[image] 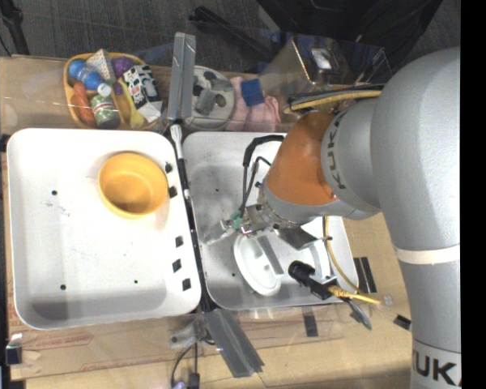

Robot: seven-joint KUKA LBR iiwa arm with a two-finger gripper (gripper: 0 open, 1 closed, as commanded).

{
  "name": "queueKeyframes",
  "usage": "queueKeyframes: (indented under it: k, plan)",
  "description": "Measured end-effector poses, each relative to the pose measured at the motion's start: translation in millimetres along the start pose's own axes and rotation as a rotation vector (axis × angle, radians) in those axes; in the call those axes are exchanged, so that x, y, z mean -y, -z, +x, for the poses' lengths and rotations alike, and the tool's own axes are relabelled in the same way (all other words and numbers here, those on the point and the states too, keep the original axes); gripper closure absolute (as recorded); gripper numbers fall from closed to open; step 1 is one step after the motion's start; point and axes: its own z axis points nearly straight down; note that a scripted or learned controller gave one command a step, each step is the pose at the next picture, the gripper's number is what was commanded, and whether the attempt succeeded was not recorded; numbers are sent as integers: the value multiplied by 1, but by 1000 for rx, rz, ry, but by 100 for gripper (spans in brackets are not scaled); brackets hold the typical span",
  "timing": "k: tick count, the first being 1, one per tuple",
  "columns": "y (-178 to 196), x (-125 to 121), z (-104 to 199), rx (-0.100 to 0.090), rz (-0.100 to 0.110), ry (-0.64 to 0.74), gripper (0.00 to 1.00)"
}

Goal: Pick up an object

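My gripper [247,224] reaches down into the right bin [215,164], near its middle. The grey arm and its orange band cover much of that bin. Just below the gripper, a white rounded object [255,270] like a small cup or dish lies near the bin's front wall. A small greenish bit [238,217] shows at the gripper's tip, too small to identify. In the left bin [81,274], a yellow bowl [132,183] sits upright at the back right.
Behind the left bin stands a yellow basket [105,91] with several small bottles and toys. More clutter, including a blue and a pink item [255,104], lies behind the right bin. A divider [186,217] with black clips runs between the bins.
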Motion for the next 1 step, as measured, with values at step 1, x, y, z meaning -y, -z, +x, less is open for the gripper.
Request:
queueKeyframes:
  k: [1]
  plan:
    - [10, 0, -1, 0, 0, 3, 100]
